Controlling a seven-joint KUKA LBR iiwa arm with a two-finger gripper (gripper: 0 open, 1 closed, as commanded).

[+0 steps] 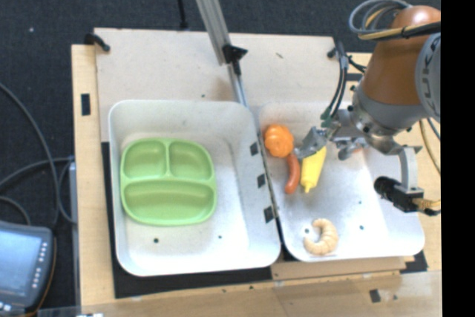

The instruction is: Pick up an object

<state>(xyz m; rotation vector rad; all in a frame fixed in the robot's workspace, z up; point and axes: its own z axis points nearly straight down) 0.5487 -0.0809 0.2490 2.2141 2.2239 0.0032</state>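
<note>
In the right bin [386, 234] lie an orange ball [278, 140], an orange-brown sausage [292, 174], a yellow corn-like piece [312, 170] and a croissant [321, 236]. The ball, sausage and yellow piece cluster at the bin's left side, the sausage touching the yellow piece. My gripper [328, 145] is open just above the yellow piece's upper end. One grey finger [310, 139] points toward the ball and the other finger [349, 151] sits to the right. Nothing is held between them.
The left bin [148, 249] holds a green divided plate [168, 181]. A metal pole [208, 4] slants up from the divider between the bins. A black fitting [397, 193] on the arm hangs over the right bin's right side.
</note>
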